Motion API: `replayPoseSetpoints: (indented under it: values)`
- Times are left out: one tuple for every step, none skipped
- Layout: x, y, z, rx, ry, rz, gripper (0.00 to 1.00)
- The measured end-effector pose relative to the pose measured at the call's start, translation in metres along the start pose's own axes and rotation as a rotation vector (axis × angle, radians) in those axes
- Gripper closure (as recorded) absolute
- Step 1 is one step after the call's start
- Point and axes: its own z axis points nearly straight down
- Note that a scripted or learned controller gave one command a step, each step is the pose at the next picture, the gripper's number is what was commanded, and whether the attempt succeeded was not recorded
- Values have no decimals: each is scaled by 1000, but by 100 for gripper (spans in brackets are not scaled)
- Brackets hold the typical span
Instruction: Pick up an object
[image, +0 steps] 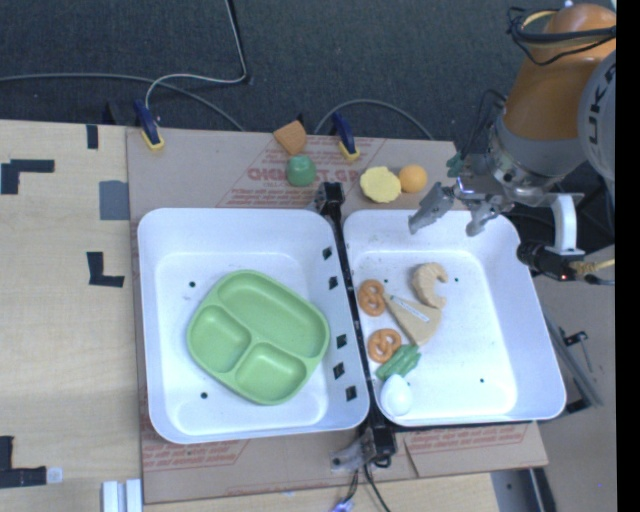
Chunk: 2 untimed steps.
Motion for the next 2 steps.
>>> replayPoseSetpoints:
  values:
    - [-75,-4,136,3,0,2,0]
    - [-38,-3,196,-2,-1,0,0]
